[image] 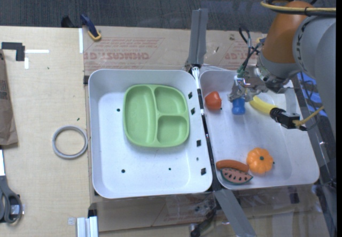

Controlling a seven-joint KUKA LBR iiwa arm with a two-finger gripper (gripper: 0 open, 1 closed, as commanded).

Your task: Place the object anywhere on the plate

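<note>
The green divided plate [156, 115] lies in the left white bin [107, 171], with nothing on it. My gripper [240, 93] hangs over the back part of the right bin [299, 171], directly above a small blue object [238, 106] and touching or nearly touching its top. A yellow banana [261, 105] lies just right of the blue object. A red-orange fruit [212, 100] sits to its left, near the bin's left wall. The arm's orange band [283, 32] is above and to the right.
In the right bin's front lie an orange pumpkin [259, 161], a red sausage [232, 165] and a watermelon slice [236, 177]. A raised divider [200, 118] separates the bins. On the bench to the left are a tape ring [69, 141] and scissors [8, 206].
</note>
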